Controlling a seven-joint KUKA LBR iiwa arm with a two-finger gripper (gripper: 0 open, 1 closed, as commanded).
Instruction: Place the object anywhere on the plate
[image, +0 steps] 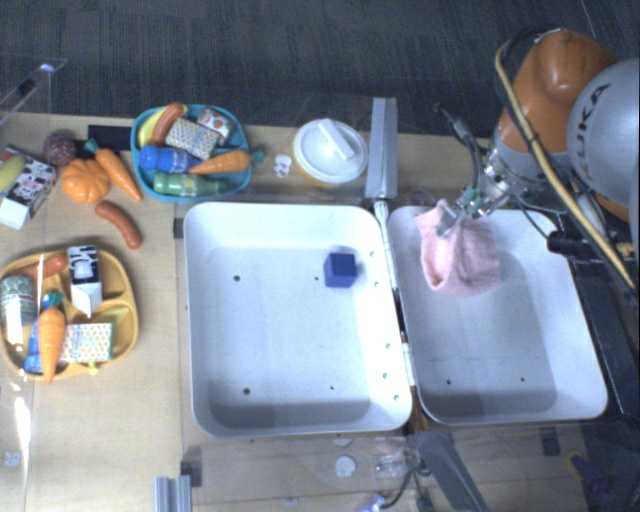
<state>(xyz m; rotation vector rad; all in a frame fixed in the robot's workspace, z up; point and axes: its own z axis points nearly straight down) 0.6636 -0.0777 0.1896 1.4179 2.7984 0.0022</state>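
Pink cloth hung bunched from the pincer in the upper left part of the right bin, toward the upper right of the frame. The pincer's fingers were pinched shut on the cloth's top edge, and the rest of the fabric draped down onto the bin floor just below. The grey arm with its orange band reached in from the right edge, cables looping around it.

In the left bin, at the middle of the frame, a small blue block sat alone near the upper right corner, well apart from the cloth and on the other side of the wall between the two bins.

Above the bins, on the wooden surface, a round white lid lay just beside a metal bracket. To its left, a blue bowl held toy food, among it a carrot and a banana. Further left, loose on the surface, lay a small pumpkin, another carrot and a sausage. At the left edge of the frame a yellow plate carried more toys: a carrot, small cartons and a bottle. I could not tell which item was meant as the plate for the task.
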